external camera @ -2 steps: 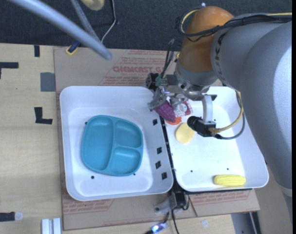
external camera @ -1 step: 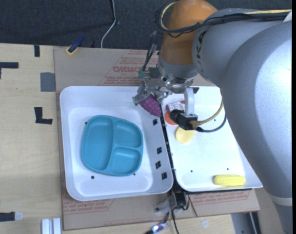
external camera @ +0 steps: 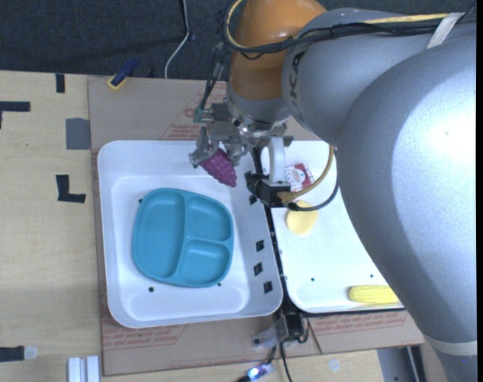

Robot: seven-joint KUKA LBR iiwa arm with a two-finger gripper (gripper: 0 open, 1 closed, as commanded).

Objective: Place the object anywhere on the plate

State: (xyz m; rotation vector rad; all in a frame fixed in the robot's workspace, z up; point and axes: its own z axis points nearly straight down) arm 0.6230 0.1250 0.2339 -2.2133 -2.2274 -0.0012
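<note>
Grey arm [external camera: 384, 134] with its orange band [external camera: 265, 22] is filling the right side of the view, covering much of the right bin [external camera: 329, 285], where a yellow corn cob [external camera: 374, 294] is lying near the front edge, a pale yellow piece [external camera: 301, 220] is sitting by the left wall, and a red-and-white item [external camera: 297, 177] is peeking out behind a looping black cable [external camera: 321, 193]. Cardboard [external camera: 146, 110] is lying under both bins on the tabletop [external camera: 34, 237]. The tool [external camera: 217, 159] is hanging over the back of the left bin [external camera: 114, 213], clenched on a purple object [external camera: 222, 168] (it looks like a grape bunch), which is hanging between the fingers above the bin floor. A blue divided plate [external camera: 182, 237] is resting in the left bin, just in front of the purple object, and apart from it.
</note>
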